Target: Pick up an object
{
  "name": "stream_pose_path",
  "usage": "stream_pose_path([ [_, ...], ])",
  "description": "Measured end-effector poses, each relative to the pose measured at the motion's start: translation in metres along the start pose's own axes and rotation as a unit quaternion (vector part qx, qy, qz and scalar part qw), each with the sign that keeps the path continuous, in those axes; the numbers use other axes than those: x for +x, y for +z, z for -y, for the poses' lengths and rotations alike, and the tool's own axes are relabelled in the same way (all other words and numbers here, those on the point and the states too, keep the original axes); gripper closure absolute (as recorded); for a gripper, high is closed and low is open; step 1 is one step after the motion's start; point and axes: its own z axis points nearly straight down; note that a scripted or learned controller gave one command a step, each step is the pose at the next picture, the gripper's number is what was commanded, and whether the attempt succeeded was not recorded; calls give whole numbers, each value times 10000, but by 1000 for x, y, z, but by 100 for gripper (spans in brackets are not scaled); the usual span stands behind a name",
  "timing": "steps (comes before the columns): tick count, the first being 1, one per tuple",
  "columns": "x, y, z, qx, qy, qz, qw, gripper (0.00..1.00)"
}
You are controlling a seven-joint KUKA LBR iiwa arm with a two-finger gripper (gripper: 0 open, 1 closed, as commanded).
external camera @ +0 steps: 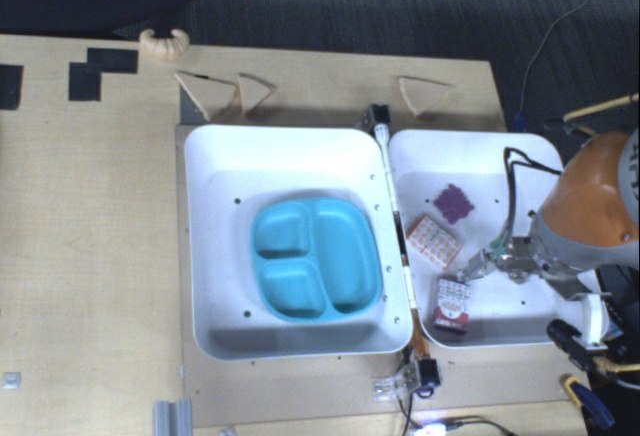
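The bench [90,224] carries 2 white bins side by side. The left bin [215,224] holds 1 blue divided plate [315,259], which sits in the middle of its floor with 3 compartments facing up. The right bin [520,159] holds 3 small things: a checked packet [433,242] near its left wall, a small red and white carton [452,303] toward its near-left corner, and a purple scrap [455,203] closer to its far wall.

The arm [590,209] leans in over the right bin's right edge. Its gripper [480,266] is low over the bin floor, just beside the carton's upper right end and near the packet. How far the tool is open, and whether it has hold of anything, cannot be told here; nothing is plainly seen held.

The carton looks like the likeliest target, since it lies nearest the tip. To do this step well, the tool should centre over the carton's short width, turn to span that width, and descend straight so it does not nudge the carton against the left wall or drag the packet along.
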Motion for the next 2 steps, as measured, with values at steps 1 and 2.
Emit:
stream_pose_path([
  [1,0,-11,-2,-31,0,5,10000,100],
  [2,87,-98,-46,27,-24,-20,10000,100],
])
